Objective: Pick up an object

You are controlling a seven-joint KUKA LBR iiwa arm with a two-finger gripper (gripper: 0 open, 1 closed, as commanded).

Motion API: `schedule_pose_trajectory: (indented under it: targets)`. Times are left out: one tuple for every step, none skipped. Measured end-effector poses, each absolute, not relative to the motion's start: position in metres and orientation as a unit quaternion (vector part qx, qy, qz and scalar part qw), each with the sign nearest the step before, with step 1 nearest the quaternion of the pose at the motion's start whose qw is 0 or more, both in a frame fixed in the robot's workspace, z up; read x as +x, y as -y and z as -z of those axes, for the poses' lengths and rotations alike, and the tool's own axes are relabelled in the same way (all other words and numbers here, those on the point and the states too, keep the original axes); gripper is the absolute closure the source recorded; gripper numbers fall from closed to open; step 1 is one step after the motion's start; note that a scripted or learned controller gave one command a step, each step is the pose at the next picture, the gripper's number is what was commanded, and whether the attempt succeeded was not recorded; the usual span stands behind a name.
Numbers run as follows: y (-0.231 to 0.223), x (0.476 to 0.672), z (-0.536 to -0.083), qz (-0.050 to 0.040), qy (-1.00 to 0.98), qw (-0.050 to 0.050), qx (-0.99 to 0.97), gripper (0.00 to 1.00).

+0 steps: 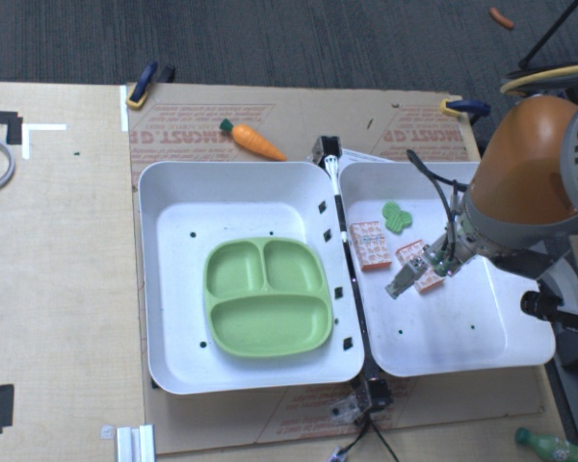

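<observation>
My gripper point(416, 271) is low over the middle of the right bin point(482, 340), reaching in from the right under the orange band of the arm point(525, 162). A small red-and-white packet point(412, 255) lies right at the gripper's tip, partly covered by it; whether it is gripped is unclear. A second red-and-white packet point(369, 243) lies flat just to the left, near the bin's left wall. A small green piece point(397, 218) sits behind them, toward the back of the bin.
The left bin point(164, 258) holds a green divided plate point(267, 296). A toy carrot point(252, 139) lies on the cardboard behind the bins. Clamps point(143, 83) sit at the cardboard's back corners. A green bottle point(549, 442) lies at the front right.
</observation>
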State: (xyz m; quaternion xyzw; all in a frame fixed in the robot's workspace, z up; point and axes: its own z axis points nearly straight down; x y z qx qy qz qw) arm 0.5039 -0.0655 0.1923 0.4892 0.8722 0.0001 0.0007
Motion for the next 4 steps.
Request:
schedule_pose_trajectory:
  targets:
    - [0.121, 0.519, -0.096, -0.0017, -0.840, 0.004, 0.543, 0.00]
    - [0.103, 0.585, -0.097, -0.0018, -0.867, 0.007, 0.498, 0.00]
    - [0.035, 0.647, -0.193, 0.0001, -0.897, 0.001, 0.443, 0.00]
    - [0.002, 0.598, -0.192, 0.0000, -0.960, 0.000, 0.279, 0.00]
